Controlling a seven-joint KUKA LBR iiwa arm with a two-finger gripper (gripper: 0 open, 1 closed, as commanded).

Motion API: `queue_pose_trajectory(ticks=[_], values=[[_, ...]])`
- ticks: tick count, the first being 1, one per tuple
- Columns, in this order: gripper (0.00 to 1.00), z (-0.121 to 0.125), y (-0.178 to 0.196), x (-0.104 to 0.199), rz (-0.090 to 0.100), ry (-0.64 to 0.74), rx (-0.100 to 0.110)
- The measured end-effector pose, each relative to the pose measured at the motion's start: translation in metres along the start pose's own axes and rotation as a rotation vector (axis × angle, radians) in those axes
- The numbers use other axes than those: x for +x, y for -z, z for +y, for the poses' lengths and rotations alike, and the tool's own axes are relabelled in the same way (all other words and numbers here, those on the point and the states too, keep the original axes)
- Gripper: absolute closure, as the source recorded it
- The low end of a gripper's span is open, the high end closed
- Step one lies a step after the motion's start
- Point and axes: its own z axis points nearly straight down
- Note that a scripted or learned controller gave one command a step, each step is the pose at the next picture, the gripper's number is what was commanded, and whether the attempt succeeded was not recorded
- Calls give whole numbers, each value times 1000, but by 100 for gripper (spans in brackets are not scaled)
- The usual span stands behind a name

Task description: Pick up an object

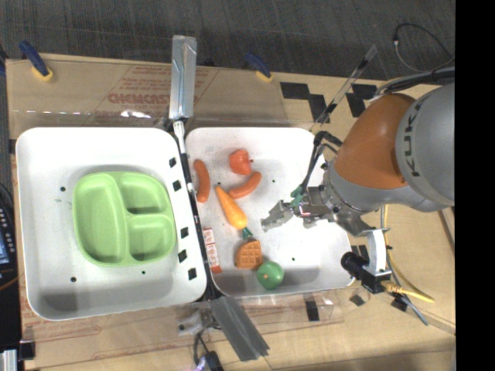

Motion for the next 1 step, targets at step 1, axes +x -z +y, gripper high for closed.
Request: queue_pose_trajectory(ticks=[1], values=[[0,101,-99,54,-4,95,-4]])
